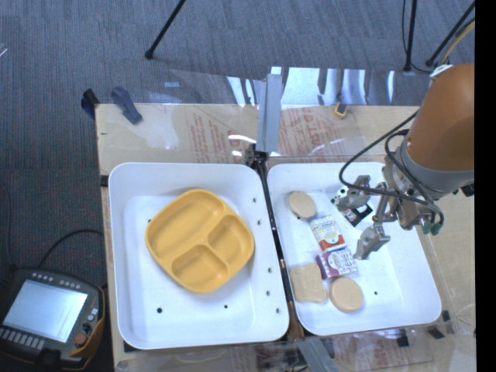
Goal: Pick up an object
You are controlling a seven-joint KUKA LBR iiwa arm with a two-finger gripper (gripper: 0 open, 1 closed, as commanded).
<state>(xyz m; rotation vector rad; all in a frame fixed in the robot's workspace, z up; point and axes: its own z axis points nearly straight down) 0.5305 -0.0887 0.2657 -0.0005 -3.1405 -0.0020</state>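
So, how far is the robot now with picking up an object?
Nothing looks picked up yet. The gripper is over the right bin with open fingers and nothing between them. The two packets, the toast slice and the two round biscuits all lie on the bin floor. In hand: the approach, close to the packets. Left: closing on one item and lifting it.

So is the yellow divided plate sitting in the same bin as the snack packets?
No, the yellow plate lies in the left bin; the packets are in the right bin.
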